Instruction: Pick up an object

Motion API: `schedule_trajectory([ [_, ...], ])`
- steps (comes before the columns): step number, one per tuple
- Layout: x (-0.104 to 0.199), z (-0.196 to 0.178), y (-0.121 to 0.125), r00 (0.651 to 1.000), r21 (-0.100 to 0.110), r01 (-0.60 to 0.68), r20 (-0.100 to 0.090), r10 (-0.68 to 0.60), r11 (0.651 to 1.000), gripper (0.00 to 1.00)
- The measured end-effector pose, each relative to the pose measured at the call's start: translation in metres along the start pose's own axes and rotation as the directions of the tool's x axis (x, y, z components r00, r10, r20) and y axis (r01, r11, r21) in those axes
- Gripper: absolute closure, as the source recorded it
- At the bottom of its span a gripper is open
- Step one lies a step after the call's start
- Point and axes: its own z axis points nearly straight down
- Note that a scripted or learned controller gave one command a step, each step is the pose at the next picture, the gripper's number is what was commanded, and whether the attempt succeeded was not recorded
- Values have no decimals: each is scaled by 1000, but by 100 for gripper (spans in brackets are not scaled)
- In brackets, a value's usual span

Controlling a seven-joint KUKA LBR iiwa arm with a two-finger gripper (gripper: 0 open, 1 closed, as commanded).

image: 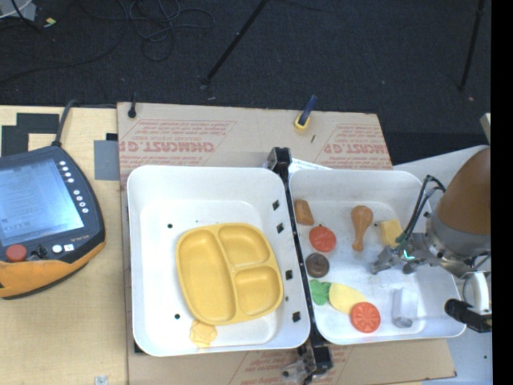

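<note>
Nearest to where I stand, at the front edge of the right bin (pixel 433 184), lies a flat orange-red slice (pixel 365 317). Just behind it are a yellow fruit (pixel 346 297) and a green piece (pixel 319 291). Any of these toy foods could be the object to pick, since the task names none.

The gripper (pixel 393 265) hangs low over the white floor of this bin, between a small yellow piece (pixel 390 231) behind it and a pale grey block (pixel 403 305) in front of it. Its fingers (pixel 377 266) seem spread apart with only bare floor between them, though they are small and dark from here, so I say this with some caution. It holds nothing. I think it is this low because it is trying a grasp, but it stands in a gap and not over a toy.

Farther to the left in the same bin lie a drumstick (pixel 362 224), a red tomato (pixel 322 237), a dark brown round (pixel 317 264) and a light brown piece (pixel 303 212). They are loosely scattered, well apart, which leaves room to come down around each one.

The left bin (pixel 152 191) carries a yellow divided plate (pixel 230 273) with a small yellow bit (pixel 203 333) beside it at the front. Both bins sit on cardboard (pixel 200 139) on the desk, and a control tablet (pixel 44 211) rests far left.
</note>
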Motion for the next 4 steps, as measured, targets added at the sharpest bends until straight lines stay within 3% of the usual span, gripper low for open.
schedule_trajectory([
  [1,22,1,-48,1000,3,4,-1,-4,1000,0],
  [4,-2,0,-47,1000,-1,-10,0,10,1000,0],
])
